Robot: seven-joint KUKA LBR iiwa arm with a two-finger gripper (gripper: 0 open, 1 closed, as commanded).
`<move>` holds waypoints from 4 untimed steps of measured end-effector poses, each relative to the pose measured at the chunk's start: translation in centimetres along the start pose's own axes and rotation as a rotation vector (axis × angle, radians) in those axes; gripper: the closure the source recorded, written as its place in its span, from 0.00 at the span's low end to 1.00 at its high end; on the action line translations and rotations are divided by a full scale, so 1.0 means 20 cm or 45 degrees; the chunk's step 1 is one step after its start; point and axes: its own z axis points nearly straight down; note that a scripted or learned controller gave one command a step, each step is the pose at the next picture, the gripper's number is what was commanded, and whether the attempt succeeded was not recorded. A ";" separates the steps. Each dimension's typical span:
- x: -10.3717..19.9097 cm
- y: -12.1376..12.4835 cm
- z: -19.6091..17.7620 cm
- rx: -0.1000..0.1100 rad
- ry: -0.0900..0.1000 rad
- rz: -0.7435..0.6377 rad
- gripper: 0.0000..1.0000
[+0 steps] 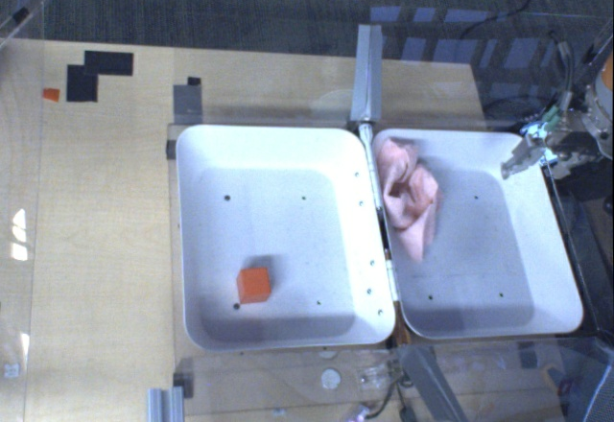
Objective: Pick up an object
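Observation:
A small orange cube [254, 285] lies in the left bin [206, 219], near its front left. A crumpled pink cloth [408, 196] rests in the right bin [508, 315], against its left wall. My gripper [524, 153] hovers over the far right corner of the right bin, well to the right of the cloth and apart from it. The grey arm comes in from the right edge behind the gripper.
A metal divider post [366, 75] stands behind the seam between the bins. Black markers [94, 73] and a small orange tag [51, 95] lie on the wooden bench at far left. Cables and dark framework crowd the right side.

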 end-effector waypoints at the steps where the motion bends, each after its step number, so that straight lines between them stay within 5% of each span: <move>1: 0.21 0.18 0.47 0.000 0.002 -0.157 0.00; 2: 0.46 0.30 0.82 -0.015 0.000 -0.228 0.00; 3: 0.48 0.43 0.82 -0.004 -0.001 -0.240 0.00; 4: 0.49 0.45 0.75 -0.016 -0.003 -0.247 1.00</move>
